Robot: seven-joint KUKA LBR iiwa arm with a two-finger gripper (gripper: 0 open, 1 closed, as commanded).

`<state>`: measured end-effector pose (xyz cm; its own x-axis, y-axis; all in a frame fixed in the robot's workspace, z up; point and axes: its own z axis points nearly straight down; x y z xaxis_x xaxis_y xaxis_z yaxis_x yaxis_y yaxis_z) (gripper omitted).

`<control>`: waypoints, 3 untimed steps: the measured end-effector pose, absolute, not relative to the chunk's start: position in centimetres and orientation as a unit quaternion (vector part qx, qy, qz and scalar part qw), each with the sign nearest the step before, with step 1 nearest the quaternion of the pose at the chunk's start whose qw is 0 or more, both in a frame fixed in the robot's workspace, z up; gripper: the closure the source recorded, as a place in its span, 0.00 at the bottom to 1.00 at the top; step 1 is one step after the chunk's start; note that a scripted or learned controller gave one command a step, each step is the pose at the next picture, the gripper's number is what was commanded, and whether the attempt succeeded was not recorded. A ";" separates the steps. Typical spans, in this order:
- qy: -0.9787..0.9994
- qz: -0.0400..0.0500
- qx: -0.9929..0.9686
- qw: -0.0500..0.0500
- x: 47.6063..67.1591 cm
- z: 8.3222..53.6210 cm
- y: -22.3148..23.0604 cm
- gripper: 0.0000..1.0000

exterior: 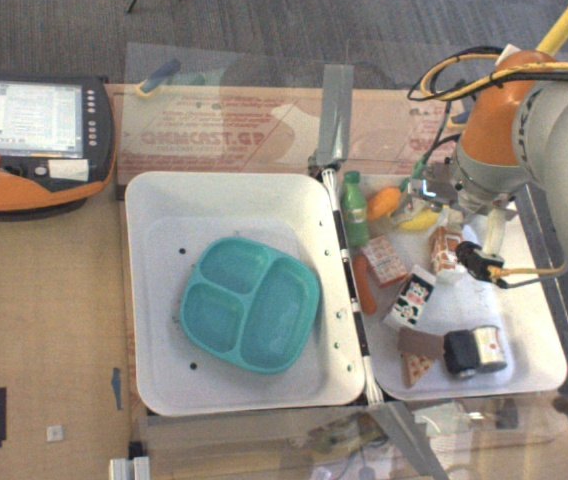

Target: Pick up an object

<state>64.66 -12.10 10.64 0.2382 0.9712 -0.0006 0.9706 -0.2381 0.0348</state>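
White plastic, smooth and shallow, forms two square bins side by side on a cardboard-covered bench. The left bin (154,268) holds a teal divided plate (251,304) with three rounded compartments. The right bin (549,368) is crowded with small toy groceries: a green bottle (354,208) standing at the back left corner, an orange fruit (385,203) beside it, a yellow banana (419,220), a red-brown sausage (363,283), a small printed snack box (385,258), a black-and-white carton (410,299), a brown pizza slice (418,355), and a dark can (474,352) lying on its side with a pale label. None of the print on them is readable.

The grey arm with its orange band comes in from the right, and the gripper (461,240) hangs low over the back of the right bin, just above a small brown-and-white packet (445,253) and near the banana. Whether its grip is released or clenched cannot be told.

A teach pendant (34,138) with a lit screen rests at far left. Faint reddish lettering on the clear sheet (204,133) behind the bins is illegible.
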 end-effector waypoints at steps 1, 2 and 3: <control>0.620 -0.011 0.785 0.002 66.6 10.6 -11.5 0.00; 0.620 -0.008 0.784 0.003 66.8 11.6 -11.2 1.00; 0.559 0.000 0.829 0.001 66.4 24.4 -7.8 1.00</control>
